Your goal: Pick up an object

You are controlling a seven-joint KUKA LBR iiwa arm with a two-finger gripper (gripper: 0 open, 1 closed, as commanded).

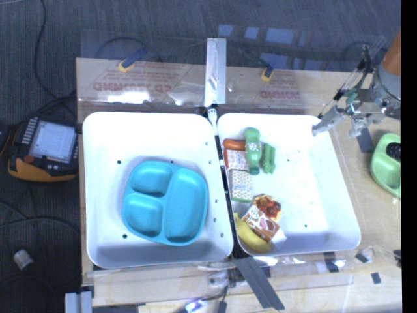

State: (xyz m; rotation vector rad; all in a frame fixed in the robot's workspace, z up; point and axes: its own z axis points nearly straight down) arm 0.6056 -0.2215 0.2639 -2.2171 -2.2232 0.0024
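Camera view, bins: two shallow white bins sit side by side; the left bin [104, 142] bears a blue divided plate [165, 201], which is bulky and awkward for two fingers.
Camera view, candidates: the right bin [319, 194] holds the small items, all crowded along its left wall, likely because they slid or were tipped there.
Far end: an orange-red piece [233, 145] lies beside a green toy [258, 150].
Middle: a flat printed packet [240, 180] lies along the wall.
Near end: a yellow banana [251, 238] lies partly under a printed snack bag [266, 215].
Camera view, gripper: the gripper [332, 119] hangs over the far right corner of the right bin, well apart from the pile, holding nothing; whether its fingers are spread or closed cannot be told at this size.
Stage: a judgement only, the arm seems parked clear of the bin, with no pick yet begun.
Risk: items hard against the wall leave little room for a finger on that side.
Bench edge: a pale green object [387, 163] rests to the right of the bins.
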